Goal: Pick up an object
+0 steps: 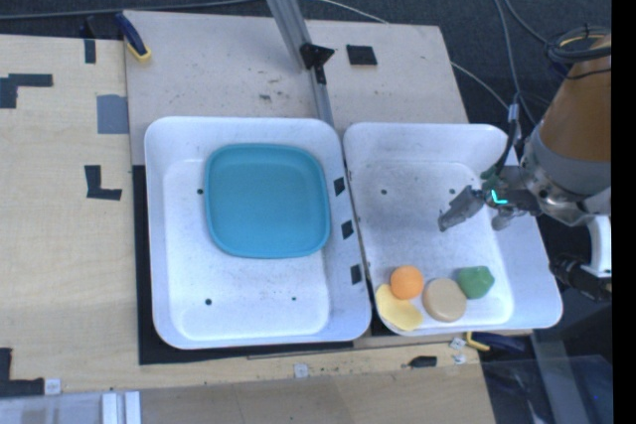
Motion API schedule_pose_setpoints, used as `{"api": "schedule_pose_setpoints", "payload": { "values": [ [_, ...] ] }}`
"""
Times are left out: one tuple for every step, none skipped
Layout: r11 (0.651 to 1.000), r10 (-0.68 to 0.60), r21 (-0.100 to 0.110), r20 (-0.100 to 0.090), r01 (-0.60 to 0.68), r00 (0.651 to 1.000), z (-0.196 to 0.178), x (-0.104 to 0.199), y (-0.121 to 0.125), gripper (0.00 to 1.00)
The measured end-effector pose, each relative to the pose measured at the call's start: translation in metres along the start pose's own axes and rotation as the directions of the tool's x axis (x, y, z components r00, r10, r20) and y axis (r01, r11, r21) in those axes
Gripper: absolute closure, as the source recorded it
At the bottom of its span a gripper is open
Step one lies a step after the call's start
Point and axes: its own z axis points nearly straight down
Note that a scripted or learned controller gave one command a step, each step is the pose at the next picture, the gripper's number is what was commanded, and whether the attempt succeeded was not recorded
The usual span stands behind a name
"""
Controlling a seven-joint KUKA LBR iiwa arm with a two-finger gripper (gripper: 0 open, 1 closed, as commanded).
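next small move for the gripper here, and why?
Probably shift the gripper toward the near edge of the right bin, over the cluster there. It sits mid-bin with nothing between its fingers, while the orange ball, tan round piece, green piece and yellow piece sit along that edge.

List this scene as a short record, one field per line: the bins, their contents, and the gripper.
left bin: holds a blue plate
right bin: orange ball, tan round object, green object, yellow object, clustered at its near edge
gripper: over the right bin, apart from the cluster, nothing visible between its fingers
arm: enters from the right
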Motion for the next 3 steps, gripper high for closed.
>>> {"api": "schedule_pose_setpoints", "payload": {
  "values": [
    [1.0, 0.0, 0.0, 0.0, 0.0, 1.0, 0.0, 0.0, 0.0, 0.0],
    [1.0, 0.0, 0.004, 0.0, 0.0, 1.0, 0.043, 0.0, 0.004, 0.0],
    [1.0, 0.0, 0.004, 0.0, 0.0, 1.0, 0.089, 0.006, 0.008, 0.0]
  ]
}}
